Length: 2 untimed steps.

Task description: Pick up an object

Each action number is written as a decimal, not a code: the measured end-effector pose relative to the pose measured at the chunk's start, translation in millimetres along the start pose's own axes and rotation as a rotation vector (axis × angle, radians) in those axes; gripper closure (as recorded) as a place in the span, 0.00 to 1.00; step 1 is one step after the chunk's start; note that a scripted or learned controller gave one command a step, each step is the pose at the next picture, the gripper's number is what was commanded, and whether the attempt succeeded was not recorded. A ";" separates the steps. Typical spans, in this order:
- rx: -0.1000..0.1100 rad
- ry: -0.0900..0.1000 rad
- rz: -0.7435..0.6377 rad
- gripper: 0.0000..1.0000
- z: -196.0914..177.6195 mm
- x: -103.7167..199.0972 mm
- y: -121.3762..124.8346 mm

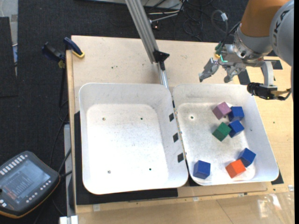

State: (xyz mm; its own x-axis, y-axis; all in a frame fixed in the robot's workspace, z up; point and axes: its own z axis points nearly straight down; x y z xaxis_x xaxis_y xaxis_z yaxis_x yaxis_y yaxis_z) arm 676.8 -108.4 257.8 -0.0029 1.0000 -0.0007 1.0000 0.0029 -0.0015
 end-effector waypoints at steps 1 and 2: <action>0.004 0.001 0.002 0.00 63.7 3.8 -3.3; 0.005 0.001 0.002 0.00 126.1 6.5 -10.8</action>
State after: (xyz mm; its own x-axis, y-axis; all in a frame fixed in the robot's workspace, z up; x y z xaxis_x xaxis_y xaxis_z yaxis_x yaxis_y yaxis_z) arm 665.8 -102.1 131.8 -0.0004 1.0000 0.0003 1.0000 0.0004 -0.0068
